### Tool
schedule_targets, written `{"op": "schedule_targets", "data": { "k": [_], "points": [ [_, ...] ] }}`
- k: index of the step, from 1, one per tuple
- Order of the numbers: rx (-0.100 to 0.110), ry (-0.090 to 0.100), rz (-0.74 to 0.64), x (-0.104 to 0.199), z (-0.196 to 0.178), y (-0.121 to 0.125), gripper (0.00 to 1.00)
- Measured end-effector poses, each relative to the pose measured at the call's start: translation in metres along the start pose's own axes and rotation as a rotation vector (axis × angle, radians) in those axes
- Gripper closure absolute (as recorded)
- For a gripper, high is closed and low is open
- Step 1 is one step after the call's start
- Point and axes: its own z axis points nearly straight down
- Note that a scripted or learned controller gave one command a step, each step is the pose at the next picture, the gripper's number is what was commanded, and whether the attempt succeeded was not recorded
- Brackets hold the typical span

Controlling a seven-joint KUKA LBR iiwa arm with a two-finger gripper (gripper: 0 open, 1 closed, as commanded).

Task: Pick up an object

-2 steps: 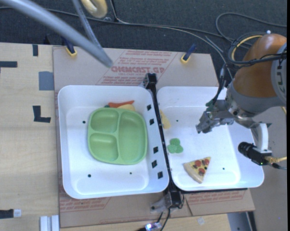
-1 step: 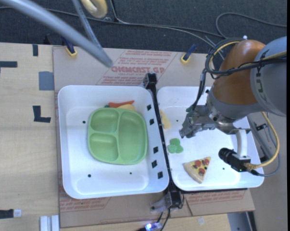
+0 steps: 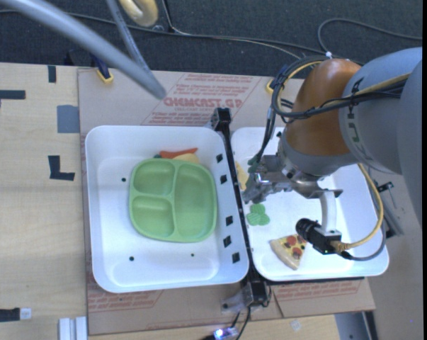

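On the table, the left bin [image 3: 107, 261] holds a green tray [image 3: 173, 199] with an orange piece [image 3: 178, 152] at its far edge, while in the right bin [image 3: 355, 264] the end effector [image 3: 258, 190], grip state unclear, hangs above a green piece [image 3: 258, 217], a pizza slice [image 3: 287, 250] nearer the front.
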Motion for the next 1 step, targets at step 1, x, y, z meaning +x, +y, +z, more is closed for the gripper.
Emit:
{"op": "schedule_targets", "data": {
  "k": [1],
  "points": [
    [-0.001, 0.000, -0.002, 0.0496, -0.0042, 0.0053, 1.00]
  ]
}}
